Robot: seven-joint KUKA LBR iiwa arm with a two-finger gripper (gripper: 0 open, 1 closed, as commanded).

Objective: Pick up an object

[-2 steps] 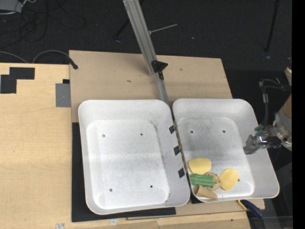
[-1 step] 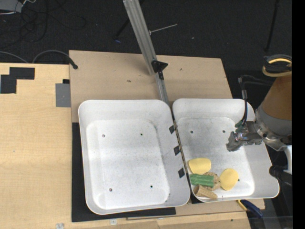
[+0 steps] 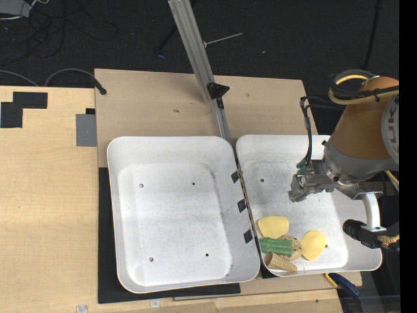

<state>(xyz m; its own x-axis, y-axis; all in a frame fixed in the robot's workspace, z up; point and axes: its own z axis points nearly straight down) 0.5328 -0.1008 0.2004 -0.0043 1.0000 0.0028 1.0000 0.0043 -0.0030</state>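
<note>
The arm (image 3: 365, 135) reaches in from the right and hangs over the right bin (image 3: 273, 155); the gripper (image 3: 301, 189) sits above the bare middle of that bin, well apart from the objects; how far the tool is open cannot be told from this view, and nothing is seen in its hold. The objects lie clustered at the near end of the right bin: a yellow piece (image 3: 272, 226) next to the divider between the bins; a second yellow piece (image 3: 313, 244) to its right; a green piece (image 3: 276, 245) between and just near of them; a tan piece (image 3: 283, 261) at the near rim, touching or almost touching the green one. The left bin (image 3: 169, 168) stands beside it. Judgement on handling: all four look small and light, probably soft foam or plastic toys, not fragile; the yellow pieces are rounded and smooth, so they may roll or squirt out under an off-centre pinch; take either across its narrow width, at the middle. The right-hand yellow piece stands most free of its neighbours and of the bin wall, so it is the likeliest target; the left one lies close to the divider, which may block one side of the tool. The green and tan pieces lie together; a grasp there risks catching both or neither.
</note>
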